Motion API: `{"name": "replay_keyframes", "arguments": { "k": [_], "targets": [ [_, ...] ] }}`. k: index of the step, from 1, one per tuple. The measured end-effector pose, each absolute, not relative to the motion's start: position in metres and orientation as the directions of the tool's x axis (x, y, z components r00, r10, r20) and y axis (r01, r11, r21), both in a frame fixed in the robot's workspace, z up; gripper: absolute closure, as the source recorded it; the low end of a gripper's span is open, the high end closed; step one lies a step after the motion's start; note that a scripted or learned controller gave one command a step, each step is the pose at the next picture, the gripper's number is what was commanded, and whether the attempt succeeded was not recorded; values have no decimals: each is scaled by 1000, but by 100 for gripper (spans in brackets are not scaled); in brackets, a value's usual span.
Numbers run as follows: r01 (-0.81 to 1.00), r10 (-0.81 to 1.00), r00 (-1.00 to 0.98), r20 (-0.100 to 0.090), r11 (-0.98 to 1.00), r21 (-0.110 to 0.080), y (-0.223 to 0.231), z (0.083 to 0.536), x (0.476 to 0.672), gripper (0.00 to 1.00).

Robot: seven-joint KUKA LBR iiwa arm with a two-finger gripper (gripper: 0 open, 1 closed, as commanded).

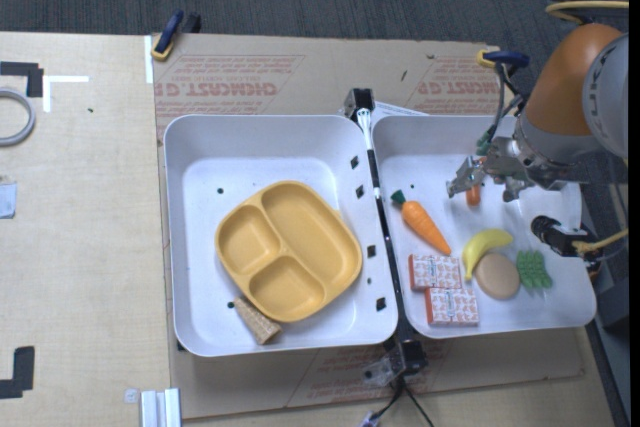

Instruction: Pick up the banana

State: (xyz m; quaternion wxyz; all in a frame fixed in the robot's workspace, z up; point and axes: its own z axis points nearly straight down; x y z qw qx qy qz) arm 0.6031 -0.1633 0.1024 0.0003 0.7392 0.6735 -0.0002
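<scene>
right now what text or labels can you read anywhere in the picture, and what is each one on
"CHEMAST GR...": red print, upside down, on the cardboard sheet behind the left bin; the spelling is uncertain.
The same red print repeats on the cardboard behind the right bin and along the near edge: too blurred to read.
Two red and white cartons in the right bin bear print: too small to read.
Nothing readable on the yellow tray or the banana.

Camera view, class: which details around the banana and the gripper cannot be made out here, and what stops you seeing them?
1. Banana: its lower end is covered by the egg.
2. Gripper: too small and cluttered to judge its opening.
3. Small orange item under it: too small to identify.
4. Brown block: partly under the yellow tray.
</scene>
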Motion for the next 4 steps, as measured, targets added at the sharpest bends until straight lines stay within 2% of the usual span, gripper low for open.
{"name": "replay_keyframes", "arguments": {
  "k": [1,2,3,4],
  "targets": [
    [983,983,-184,1,184,0,-164,92,511,0],
    [983,983,-182,-1,182,3,-165,102,513,100],
    [983,983,-182,-1,182,3,-165,102,513,0],
    [776,776,-630,0,630,1,-189,92,478,0]
  ]
}}
